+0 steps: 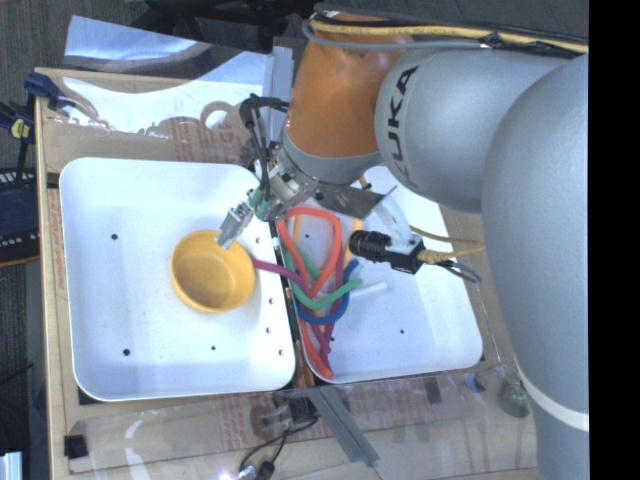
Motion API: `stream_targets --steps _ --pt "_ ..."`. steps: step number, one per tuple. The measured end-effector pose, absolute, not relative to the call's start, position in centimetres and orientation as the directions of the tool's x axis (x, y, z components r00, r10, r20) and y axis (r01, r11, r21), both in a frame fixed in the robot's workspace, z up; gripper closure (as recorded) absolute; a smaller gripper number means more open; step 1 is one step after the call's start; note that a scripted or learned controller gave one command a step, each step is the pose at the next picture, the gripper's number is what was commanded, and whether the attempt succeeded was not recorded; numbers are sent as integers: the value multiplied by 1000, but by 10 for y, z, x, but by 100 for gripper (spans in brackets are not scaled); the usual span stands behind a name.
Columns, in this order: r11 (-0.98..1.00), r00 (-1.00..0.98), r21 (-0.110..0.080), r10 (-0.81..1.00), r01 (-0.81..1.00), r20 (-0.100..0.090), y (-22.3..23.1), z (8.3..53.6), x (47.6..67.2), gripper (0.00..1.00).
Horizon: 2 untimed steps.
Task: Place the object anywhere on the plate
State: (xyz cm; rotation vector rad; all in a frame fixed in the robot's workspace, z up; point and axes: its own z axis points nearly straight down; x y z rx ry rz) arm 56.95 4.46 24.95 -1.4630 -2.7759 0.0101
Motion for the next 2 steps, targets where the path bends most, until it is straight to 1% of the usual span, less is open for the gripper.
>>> stream_targets --steps 1,2 --pt "566 -566 -7 824 824 0 44 259 570 100" --pt "566 -566 -8 824 824 0 45 259 570 0"
